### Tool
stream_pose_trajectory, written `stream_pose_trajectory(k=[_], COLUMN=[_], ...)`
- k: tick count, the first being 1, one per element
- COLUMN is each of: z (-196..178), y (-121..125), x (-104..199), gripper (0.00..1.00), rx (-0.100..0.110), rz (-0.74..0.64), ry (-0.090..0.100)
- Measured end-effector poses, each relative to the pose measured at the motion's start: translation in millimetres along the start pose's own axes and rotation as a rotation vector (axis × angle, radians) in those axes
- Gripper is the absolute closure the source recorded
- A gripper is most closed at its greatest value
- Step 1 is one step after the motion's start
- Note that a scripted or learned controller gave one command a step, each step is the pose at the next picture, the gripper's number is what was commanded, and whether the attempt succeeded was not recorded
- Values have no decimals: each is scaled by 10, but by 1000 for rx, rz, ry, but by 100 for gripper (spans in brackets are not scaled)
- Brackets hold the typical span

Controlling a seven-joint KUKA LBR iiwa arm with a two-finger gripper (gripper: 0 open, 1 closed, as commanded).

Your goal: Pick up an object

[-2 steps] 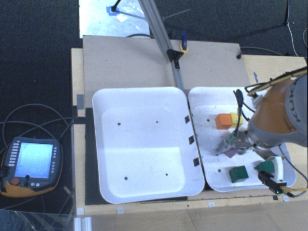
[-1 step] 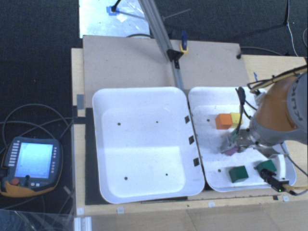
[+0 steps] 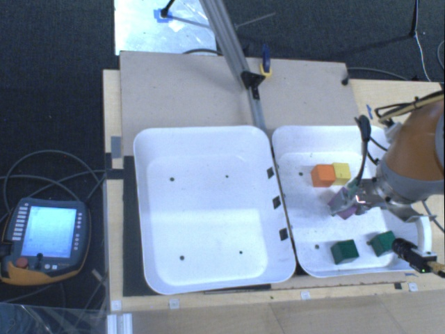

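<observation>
Pincer (image 3: 345,204) low in right bin (image 3: 306,256), over purple block (image 3: 346,212); spread or pinching, cannot tell. Orange block (image 3: 322,175) touching yellow block (image 3: 341,172) behind; two green blocks (image 3: 344,251) near front.

Four blocks (image 3: 323,175) in right bin (image 3: 299,256), beside left bin (image 3: 149,256)

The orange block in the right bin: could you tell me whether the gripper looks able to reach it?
Probably yes: the orange block lies uncovered just beside the gripper, only the yellow block touching it.
</observation>
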State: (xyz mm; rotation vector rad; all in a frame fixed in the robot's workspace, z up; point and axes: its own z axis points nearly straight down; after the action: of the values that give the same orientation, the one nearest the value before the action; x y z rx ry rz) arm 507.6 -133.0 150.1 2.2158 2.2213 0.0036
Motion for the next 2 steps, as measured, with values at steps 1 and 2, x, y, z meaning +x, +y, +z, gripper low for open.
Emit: stream_pose_trajectory(k=[1,2], z=[-601,-648], y=[-24,-15], x=[57,57], gripper=[100,100], rx=[-3,2], rz=[-3,-2], ry=[0,1])
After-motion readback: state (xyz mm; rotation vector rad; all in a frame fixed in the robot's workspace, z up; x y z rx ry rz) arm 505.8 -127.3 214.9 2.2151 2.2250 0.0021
